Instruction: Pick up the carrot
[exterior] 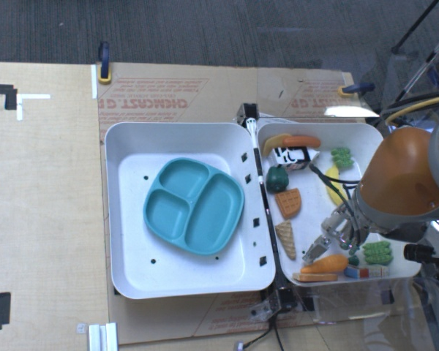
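Step in hand: final approach before the grasp; the gripper [323, 246] hangs just above the carrot [327, 265], its fingers apart and nothing between them; the carrot lies near the front wall of the right bin [366, 280], long axis roughly left to right, which end is the tip cannot be told; next move, by judgement: descend, straddle its width, close.
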You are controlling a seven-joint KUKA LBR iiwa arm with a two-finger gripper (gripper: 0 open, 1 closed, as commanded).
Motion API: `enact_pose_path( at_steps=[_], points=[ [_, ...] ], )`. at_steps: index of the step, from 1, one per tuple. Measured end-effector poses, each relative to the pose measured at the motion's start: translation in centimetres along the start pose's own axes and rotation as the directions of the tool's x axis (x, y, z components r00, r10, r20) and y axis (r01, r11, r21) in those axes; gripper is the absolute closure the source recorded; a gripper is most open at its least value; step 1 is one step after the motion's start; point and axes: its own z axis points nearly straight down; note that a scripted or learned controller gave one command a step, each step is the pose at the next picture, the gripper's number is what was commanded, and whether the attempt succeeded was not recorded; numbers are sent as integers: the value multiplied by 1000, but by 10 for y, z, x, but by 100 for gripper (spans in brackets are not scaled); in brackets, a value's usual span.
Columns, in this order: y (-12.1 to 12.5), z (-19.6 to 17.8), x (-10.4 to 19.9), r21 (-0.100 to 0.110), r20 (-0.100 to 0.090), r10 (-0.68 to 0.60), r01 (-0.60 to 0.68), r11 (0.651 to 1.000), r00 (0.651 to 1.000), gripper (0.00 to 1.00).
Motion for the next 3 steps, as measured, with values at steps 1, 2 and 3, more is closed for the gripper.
enact_pose_path(
  at_steps=[1, 2, 3],
  points=[
    [0, 0, 0, 0, 0, 0, 0, 1000, 1000, 0],
    [7, 0, 6, 0, 1, -62, 62, 998, 998, 0],
    [-5, -1, -6, -1, 5, -211, 211, 977, 977, 0]
  ],
)
